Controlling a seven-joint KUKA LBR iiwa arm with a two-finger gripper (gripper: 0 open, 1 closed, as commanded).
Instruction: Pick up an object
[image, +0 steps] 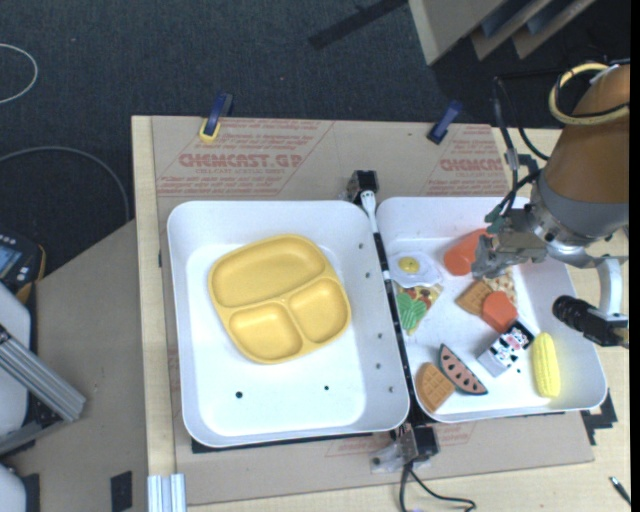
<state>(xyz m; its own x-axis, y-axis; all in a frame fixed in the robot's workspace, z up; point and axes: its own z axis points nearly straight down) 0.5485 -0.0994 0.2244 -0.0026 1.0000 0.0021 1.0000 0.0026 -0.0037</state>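
The right bin (580, 395) holds several toy foods: a fried egg (409, 267), a green and orange snack packet (415, 303), an orange-red piece (461, 255), a brown cracker (474, 296), a red-orange block (500, 311), a watermelon slice (461, 369), a waffle cookie (433, 387), a black and white carton (508, 349) and a corn cob (546, 365). My gripper (497, 256) hangs low over the upper middle of this bin, just right of the orange-red piece and above the cracker. Nothing shows clearly between its tips.
The left bin (195, 400) holds a yellow divided plate (279, 297). The arm's orange band and grey wrist (590, 170) stand over the right bin's far right side. A black clamp (362, 185) sits at the bins' top junction, with cables nearby.
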